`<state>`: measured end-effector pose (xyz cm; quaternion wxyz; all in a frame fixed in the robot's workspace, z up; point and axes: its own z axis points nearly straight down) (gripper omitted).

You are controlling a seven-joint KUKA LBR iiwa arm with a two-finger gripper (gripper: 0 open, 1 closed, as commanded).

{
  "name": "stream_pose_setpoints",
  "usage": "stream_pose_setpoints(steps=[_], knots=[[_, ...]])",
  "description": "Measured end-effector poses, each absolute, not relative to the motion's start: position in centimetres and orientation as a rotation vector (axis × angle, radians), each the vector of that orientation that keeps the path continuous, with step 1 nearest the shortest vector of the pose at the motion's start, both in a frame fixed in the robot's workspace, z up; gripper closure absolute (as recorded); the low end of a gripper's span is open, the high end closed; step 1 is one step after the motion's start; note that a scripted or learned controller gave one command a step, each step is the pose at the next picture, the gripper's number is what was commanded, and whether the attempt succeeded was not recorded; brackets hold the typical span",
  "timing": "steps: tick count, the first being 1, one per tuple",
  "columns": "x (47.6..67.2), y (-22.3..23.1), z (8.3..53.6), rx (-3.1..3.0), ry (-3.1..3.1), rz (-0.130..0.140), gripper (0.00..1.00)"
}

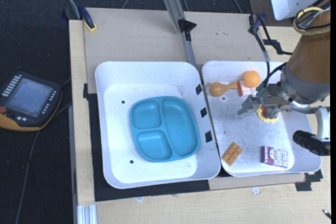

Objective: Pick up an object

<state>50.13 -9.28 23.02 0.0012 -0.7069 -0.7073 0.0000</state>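
The object most likely in play is the small yellow ring (269,116), lying on the floor of the right bin (247,165) directly beneath the claw (265,107). The claw hangs low over it, dark fingers pointing down, but how far apart they stand cannot be told — the wrist hides them, and nothing is plainly seen between them.

Just beyond the yellow ring, toward the back wall of the bin, lie an orange ball (252,78) and a tan wooden piece (224,88) with a rounded head — both apart from the ring, so a downward grab there should not disturb them. Nearer the front edge, well clear of the ring, rest a small brown block (231,152) and a purple packet (274,156). These things look loosely scattered, probably to give the arm separate targets.

To the far side of the ring, the left bin (110,165) holds a blue divided plate (164,128). Both bins sit on a pale wooden surface (136,34) with blue clamps at its back corners; a handheld controller (29,99) and cables lie on the dark floor.
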Motion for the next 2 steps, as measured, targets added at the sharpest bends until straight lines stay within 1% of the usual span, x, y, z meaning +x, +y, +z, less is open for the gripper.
stream_pose_setpoints(steps=[1, 2], knots=[[49.1, -9.4, 17.9, -2.218, -2.216, 0.005, 0.0], [48.3, -9.5, 11.8, -2.216, -2.214, 0.007, 0.0]])
